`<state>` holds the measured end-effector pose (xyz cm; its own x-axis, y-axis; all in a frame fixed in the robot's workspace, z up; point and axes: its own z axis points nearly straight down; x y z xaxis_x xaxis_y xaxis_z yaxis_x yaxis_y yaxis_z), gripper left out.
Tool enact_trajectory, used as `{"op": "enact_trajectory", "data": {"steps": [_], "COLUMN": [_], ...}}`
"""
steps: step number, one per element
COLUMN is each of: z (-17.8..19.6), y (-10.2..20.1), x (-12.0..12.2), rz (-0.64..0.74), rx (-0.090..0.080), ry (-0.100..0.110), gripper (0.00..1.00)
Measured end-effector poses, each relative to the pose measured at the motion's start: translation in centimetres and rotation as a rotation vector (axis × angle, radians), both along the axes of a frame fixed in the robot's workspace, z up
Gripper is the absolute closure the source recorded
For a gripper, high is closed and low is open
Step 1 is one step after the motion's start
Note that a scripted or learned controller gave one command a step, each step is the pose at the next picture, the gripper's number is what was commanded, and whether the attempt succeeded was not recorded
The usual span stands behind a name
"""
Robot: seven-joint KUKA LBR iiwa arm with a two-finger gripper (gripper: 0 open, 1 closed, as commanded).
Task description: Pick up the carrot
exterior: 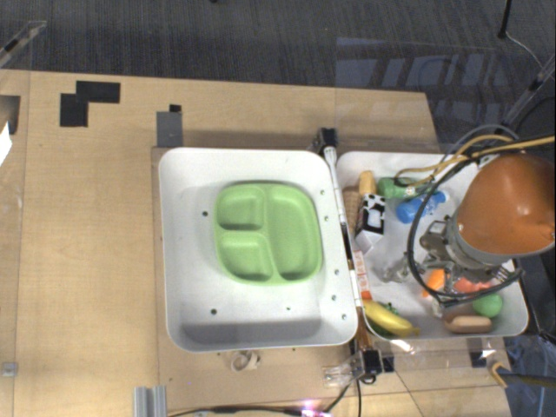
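One orange carrot (436, 279), mostly hidden under arm, rt bin.

I see a shallow white plastic bin (187, 233) at nine o'clock holding a light green three-compartment plate (265, 231). In the second white bin (514, 320) at three o'clock lie a curved yellow banana (388, 318), a brown sausage-shaped piece (467, 323), a round green piece (488, 304), a blue toy (419, 207) and a black-and-white patterned block (373, 214). The grey arm's band (508, 207) is orange, the bench (78, 259) tan wood.
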<state>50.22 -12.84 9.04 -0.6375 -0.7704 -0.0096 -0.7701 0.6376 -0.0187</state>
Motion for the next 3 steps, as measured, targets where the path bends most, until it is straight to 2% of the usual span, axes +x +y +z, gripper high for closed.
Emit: {"op": "enact_trajectory", "data": {"steps": [1, 2, 3], "z": [1.3, 1.3, 2.5], "y": [0.2, 0.2, 0.4], "x": [0.5, 0.5, 0.9], "rz": [0.000, 0.000, 0.001], "rx": [0.001, 0.001, 0.002], "ry": [-0.014, -0.013, -0.025], "gripper": [1.00, 0.00, 1.00]}}
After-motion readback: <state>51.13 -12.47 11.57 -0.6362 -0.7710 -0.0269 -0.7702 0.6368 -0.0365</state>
